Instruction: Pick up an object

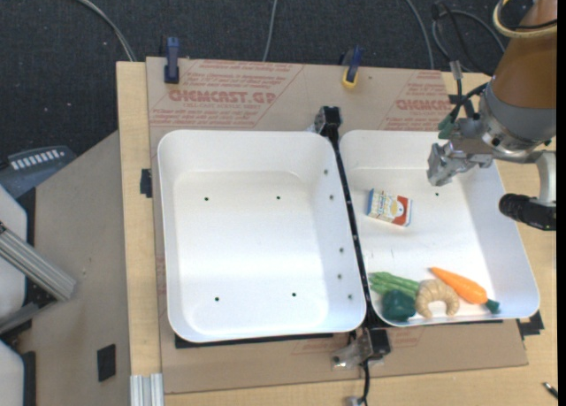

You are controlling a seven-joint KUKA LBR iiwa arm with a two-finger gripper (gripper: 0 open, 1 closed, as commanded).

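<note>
The right bin (495, 245) holds a small blue, white and orange carton (389, 209) near its middle. Along its near edge lie a green vegetable (394, 294), a beige ginger-like piece (438, 298) and an orange carrot (460, 285). My gripper (442, 165) hangs over the far right part of this bin, up and to the right of the carton. Nothing shows between its fingers. The grey arm with its orange band (528, 42) rises behind it at the right.
The left bin (177, 218) sits beside the right one, split from it by a black divider (347, 218). Both rest on a cardboard sheet held by clamps (171, 55) at the far edge. Cables run across the dark floor behind.
</note>
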